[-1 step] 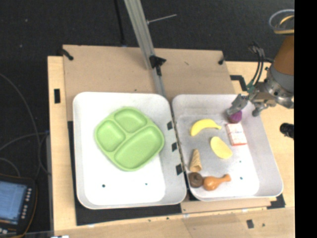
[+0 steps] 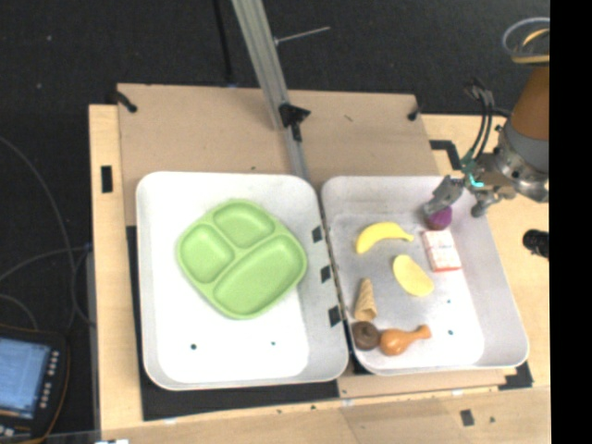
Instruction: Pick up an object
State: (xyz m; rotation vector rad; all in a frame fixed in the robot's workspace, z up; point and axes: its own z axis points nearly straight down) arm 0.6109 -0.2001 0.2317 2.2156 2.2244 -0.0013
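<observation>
The claw (image 2: 453, 194) hangs over the right bin's (image 2: 499, 276) far edge, just above a small purple object (image 2: 439, 216) — whether it grips it, I cannot tell. A banana (image 2: 381, 237) lies just left of that object.

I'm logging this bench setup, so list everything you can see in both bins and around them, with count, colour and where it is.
left bin: 1, white, left half of bench
right bin: 1, white, right half of bench
divided plate: 1, light green, in the left bin
banana: 1, yellow, upper part of the right bin
purple object: 1, purple, upper right bin, at the gripper
small box: 1, white with red, right of the banana
yellow oval piece: 1, yellow, middle of the right bin
cone: 1, tan, left side of the right bin
brown round piece: 1, dark brown, below the cone
drumstick-shaped piece: 1, orange-brown, bottom of the right bin
gripper: 1, grey, over the purple object
</observation>
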